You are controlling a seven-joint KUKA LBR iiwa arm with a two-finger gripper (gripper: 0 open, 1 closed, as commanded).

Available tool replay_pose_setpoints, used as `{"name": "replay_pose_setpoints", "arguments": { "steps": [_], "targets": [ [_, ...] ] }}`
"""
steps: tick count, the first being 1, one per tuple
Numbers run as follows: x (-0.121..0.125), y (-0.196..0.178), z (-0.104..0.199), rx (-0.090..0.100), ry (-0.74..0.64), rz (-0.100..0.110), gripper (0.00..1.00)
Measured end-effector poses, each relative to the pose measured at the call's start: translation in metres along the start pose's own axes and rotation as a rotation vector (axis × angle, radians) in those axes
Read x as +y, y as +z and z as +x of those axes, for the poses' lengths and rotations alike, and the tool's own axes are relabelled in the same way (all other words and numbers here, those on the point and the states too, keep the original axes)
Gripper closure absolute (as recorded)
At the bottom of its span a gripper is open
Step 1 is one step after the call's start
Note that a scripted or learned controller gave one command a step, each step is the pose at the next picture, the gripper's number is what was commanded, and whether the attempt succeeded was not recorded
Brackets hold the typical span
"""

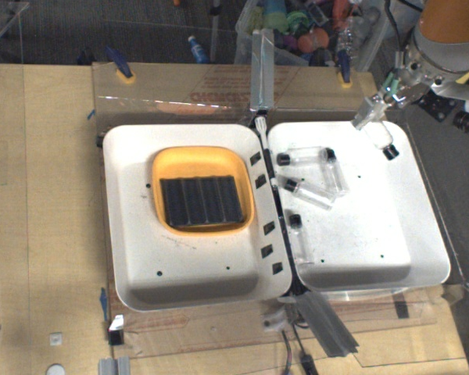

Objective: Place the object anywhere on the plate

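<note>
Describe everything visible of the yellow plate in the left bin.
The yellow plate is a rounded-square dish with a raised, glossy rim, plastic by its look. It lies flat in the middle of the left bin, resting on the bin's white floor. A dark ribbed rectangular insert covers most of its inside, leaving the yellow rim showing all round. Nothing else touches it.

Wooden tabletop (39, 209) lying under even light.
A crate of colourful toys (309, 10) is sitting beyond its far edge, against dark flooring (102, 14).
</note>
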State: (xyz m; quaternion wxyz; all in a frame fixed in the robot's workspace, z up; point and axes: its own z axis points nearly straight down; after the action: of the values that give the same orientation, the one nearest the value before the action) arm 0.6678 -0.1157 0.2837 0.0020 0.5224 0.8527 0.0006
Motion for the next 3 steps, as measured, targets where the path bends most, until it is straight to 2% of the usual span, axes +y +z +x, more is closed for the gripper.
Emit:
{"name": "replay_pose_setpoints", "arguments": {
  "steps": [1,2,3],
  "targets": [
    [0.001,-0.004,0.003,-0.002,-0.046,-0.002,1.0],
    [-0.005,0.021,-0.009,0.003,-0.089,0.003,1.0],
    [-0.01,0.007,-0.019,-0.001,-0.101,-0.002,1.0]
  ]
}}
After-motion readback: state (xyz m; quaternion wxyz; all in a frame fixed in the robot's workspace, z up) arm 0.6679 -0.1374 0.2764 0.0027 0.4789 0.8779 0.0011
